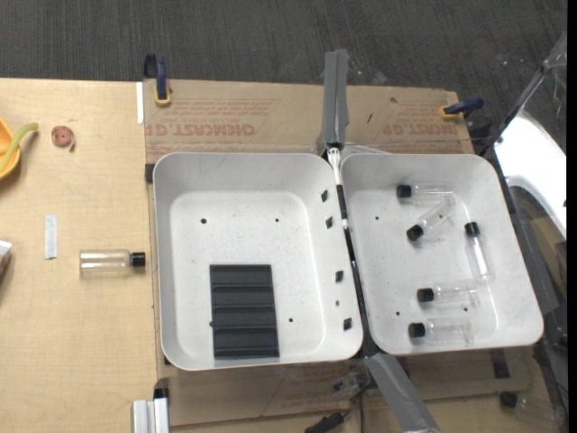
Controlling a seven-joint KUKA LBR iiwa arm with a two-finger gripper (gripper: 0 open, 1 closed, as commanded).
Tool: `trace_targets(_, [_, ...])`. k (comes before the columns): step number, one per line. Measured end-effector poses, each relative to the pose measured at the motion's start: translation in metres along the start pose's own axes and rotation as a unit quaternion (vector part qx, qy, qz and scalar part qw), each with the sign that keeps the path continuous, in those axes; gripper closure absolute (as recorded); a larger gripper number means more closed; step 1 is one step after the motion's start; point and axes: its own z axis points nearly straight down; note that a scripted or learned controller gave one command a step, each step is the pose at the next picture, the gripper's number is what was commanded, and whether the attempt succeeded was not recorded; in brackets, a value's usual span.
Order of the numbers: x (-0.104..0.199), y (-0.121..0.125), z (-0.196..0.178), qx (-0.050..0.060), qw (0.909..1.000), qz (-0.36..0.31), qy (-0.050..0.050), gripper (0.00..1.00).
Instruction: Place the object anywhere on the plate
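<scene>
On the wooden bench (72, 332), the right white bin (505, 242) at frame right holds five clear black-capped plastic vials (431, 215); the black ribbed rectangular plate (243, 312) lies lower in the left bin (180, 242).

I read print on one surface: the cardboard sheet (306, 120) lying under my two bins, along its far edge. Behind the left bin (162, 242), a line of red capital letters stands upside down to this view; it appears to read "CHEMCAST GP", though I cannot confirm every letter. Smaller red lines sit with it, too fine to make out. Behind the right bin (518, 269), on the same sheet, a fainter red print of the same kind shows, not legible. I find no readable marks on the bins themselves.
</scene>
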Motion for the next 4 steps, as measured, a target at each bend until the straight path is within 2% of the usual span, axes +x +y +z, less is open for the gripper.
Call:
trace_targets(1, [0.025, -0.028, 0.021, 0.001, 0.9981, 0.062, -0.001, 0.00])
trace_targets(2, [-0.024, -0.014, -0.001, 0.000, 0.9916, 0.130, 0.000, 0.00])
trace_targets(3, [0.025, -0.043, 0.004, 0.001, 0.9847, 0.174, 0.000, 0.00])
trace_targets(4, [-0.039, -0.026, 0.000, 0.001, 0.9699, 0.243, 0.000, 0.00])
